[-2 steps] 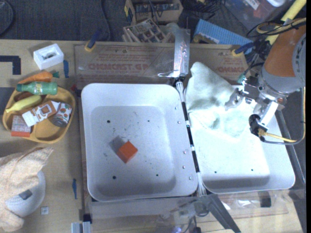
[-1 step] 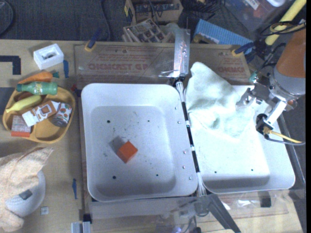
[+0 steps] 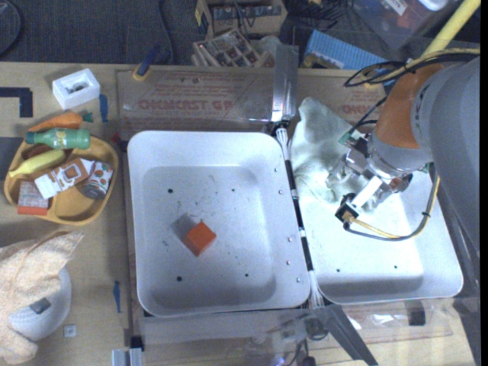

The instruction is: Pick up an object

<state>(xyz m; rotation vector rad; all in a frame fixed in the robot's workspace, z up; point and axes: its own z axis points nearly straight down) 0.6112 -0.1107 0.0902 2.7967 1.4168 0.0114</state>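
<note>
Here the orange block (image 3: 201, 238) sits near the middle of the left bin (image 3: 152, 284), clear of every wall; in the right bin (image 3: 400, 273) the gripper (image 3: 341, 178) hangs over a crumpled white cloth (image 3: 313, 132) beside the dividing rim, spread or closed I cannot tell

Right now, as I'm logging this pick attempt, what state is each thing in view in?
orange block: lying on the left bin floor, apart from the gripper.
white cloth: crumpled in the far left corner of the right bin.
gripper: low over the right bin by the cloth's edge, nothing visibly held.
green bottle: lying on its side in the wooden bowl.
</note>
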